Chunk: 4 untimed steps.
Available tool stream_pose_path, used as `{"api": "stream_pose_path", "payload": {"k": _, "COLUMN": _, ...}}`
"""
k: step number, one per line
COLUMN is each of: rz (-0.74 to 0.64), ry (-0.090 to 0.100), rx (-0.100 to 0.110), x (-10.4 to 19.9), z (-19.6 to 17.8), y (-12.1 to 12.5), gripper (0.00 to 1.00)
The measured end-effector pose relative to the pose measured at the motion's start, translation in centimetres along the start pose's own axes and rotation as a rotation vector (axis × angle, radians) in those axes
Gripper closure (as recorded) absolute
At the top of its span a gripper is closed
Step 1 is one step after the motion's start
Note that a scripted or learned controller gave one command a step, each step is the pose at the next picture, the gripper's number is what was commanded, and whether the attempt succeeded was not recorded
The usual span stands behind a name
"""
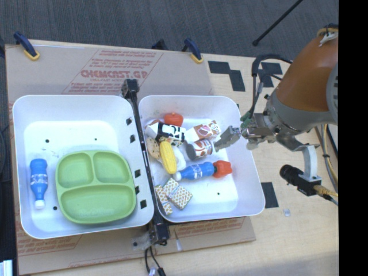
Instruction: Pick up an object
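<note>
White plastic: two shallow bins side by side on the surface (299,234), clipped together along the shared edge. Left bin (23,119): one green divided plate (95,187), three compartments, all bare; one small blue bottle (38,181) just beside the plate's left rim, lying along the bin's left side. Right bin (247,194): a crowded heap toward the left and middle. Counted there: one yellow corn cob (167,156), one blue bottle with white cap (195,171) lying flat, one orange-red piece (222,168) touching that bottle's right end, one red tomato-like piece (173,119) at the back, one black-and-white carton (171,132), two brown-and-white cartons (206,130) near the centre, two checkered packets (178,195) at the front left. Under both bins, one sheet of printed cardboard (115,71) held by three blue clamps (26,46) along the far edge. Grey arm with orange band (307,73) in from the right, pincer (229,137) low over the right bin's right half, just beside the cartons; cannot tell whether wide or narrow, nothing visibly gripped.
</note>
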State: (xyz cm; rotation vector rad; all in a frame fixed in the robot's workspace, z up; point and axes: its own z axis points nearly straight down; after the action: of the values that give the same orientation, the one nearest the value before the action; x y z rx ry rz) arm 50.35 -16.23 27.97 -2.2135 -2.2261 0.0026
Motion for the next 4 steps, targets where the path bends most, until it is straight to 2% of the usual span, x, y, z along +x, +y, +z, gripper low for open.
{"api": "stream_pose_path", "payload": {"k": 1, "rz": -0.002, "ry": -0.005, "rx": -0.018, "x": 4.2, "z": 16.5, "y": 2.0, "gripper": 0.0}}
{"api": "stream_pose_path", "payload": {"k": 2, "rz": -0.008, "ry": -0.004, "rx": -0.008, "x": 4.2, "z": 15.8, "y": 1.9, "gripper": 1.0}}
{"api": "stream_pose_path", "payload": {"k": 3, "rz": 0.0, "ry": -0.002, "rx": -0.006, "x": -0.2, "z": 8.2, "y": 13.1, "gripper": 1.0}}
{"api": "stream_pose_path", "payload": {"k": 4, "rz": -0.008, "ry": -0.002, "rx": -0.004, "x": -0.1, "z": 7.2, "y": 13.1, "gripper": 1.0}}
